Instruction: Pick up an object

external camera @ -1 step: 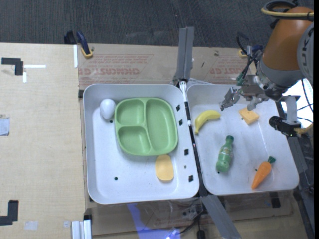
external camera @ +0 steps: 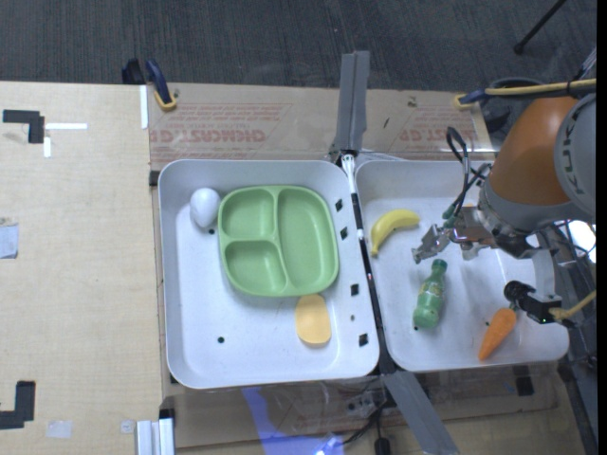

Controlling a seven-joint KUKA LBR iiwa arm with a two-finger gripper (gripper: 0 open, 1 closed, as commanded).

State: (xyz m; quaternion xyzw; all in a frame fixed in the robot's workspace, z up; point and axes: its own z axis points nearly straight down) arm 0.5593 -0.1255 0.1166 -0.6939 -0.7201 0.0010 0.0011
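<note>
In the right bin (external camera: 408, 349) lie a yellow banana (external camera: 392, 226) at the upper left, a green bottle (external camera: 430, 295) on its side in the middle, and an orange carrot (external camera: 497, 334) at the lower right. My gripper (external camera: 434, 243) hangs over this bin, just above the bottle's cap and to the right of the banana. Its fingers point left and look spread, with nothing between them. The grey arm with its orange band (external camera: 536, 154) comes in from the right.
The left bin (external camera: 180, 339) holds a green divided plate (external camera: 279, 240), a white ball (external camera: 204, 206) at its upper left and a yellow oval piece (external camera: 313, 319) below the plate. A grey divider bar (external camera: 353, 102) stands between the bins at the back.
</note>
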